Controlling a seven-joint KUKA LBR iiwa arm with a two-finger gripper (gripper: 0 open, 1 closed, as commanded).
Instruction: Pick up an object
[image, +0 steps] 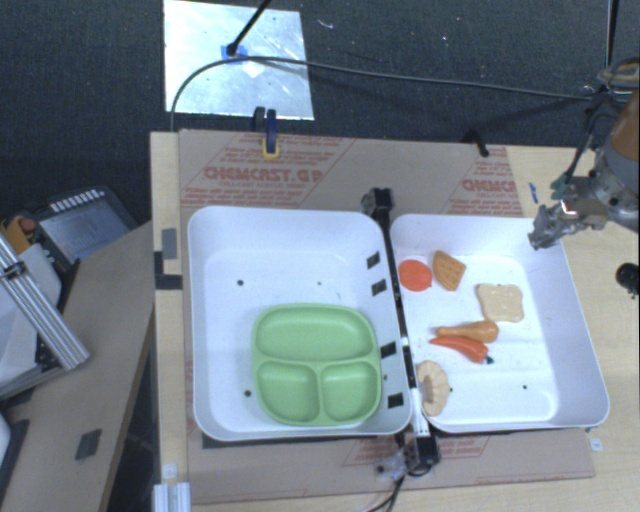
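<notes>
The right bin (560, 330) holds a red-orange round slice (415, 275), a tan wedge (449, 270), a pale bread-like piece (500, 302), an orange carrot-like piece (468, 331), a red pepper-like piece (461, 347) and a beige shell-like piece (433, 386) by its left wall. My gripper (545, 232) hangs above the bin's far right corner, apart from all of these. Nothing shows between its fingers.
The left bin (230, 250) holds a green three-compartment plate (316, 363). A black clip (380, 202) sits at the top of the divider between the bins. Cardboard lies under both bins. A metal plate (240, 60) and cables lie at the back.
</notes>
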